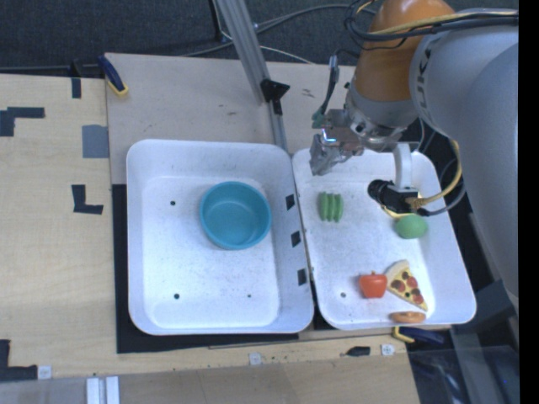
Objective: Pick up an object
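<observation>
Above the green pepper (330, 207), the end effector (323, 160) hangs, finger state unclear; nothing blocks the pepper.

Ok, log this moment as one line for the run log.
arm: over right bin | gripper: above green pepper, nothing seen held | left bin: blue bowl

Robotics lab test station. Indicated by: two white bins (290, 162) side by side on a plywood bench (194, 99); aluminium mounting post (244, 45) behind the bins; loose cabling (295, 19) behind; tape markers (80, 199) left of the bins.
</observation>
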{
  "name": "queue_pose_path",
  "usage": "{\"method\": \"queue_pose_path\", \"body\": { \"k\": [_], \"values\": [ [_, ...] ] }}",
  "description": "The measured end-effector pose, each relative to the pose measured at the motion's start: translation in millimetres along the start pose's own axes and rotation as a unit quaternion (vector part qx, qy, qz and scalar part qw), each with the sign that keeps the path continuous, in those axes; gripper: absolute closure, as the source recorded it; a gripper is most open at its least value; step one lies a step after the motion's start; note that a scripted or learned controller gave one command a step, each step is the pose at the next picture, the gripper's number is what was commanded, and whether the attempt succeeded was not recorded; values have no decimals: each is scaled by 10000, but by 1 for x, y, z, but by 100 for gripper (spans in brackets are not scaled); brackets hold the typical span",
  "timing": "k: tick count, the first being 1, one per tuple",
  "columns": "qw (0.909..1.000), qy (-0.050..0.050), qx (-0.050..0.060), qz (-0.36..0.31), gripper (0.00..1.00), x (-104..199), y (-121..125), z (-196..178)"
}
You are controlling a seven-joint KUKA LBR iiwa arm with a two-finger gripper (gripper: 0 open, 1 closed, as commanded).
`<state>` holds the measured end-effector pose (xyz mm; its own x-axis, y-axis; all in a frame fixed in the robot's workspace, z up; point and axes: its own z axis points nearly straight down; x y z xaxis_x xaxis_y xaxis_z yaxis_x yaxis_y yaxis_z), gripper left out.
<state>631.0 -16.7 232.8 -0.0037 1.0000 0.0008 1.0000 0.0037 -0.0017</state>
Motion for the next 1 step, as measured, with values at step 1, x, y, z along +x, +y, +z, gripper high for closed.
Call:
{"method": "queue_pose_path", "body": {
  "k": [1],
  "values": [
    [10000,2,-2,-5,100,60,16,5]
  ]
}}
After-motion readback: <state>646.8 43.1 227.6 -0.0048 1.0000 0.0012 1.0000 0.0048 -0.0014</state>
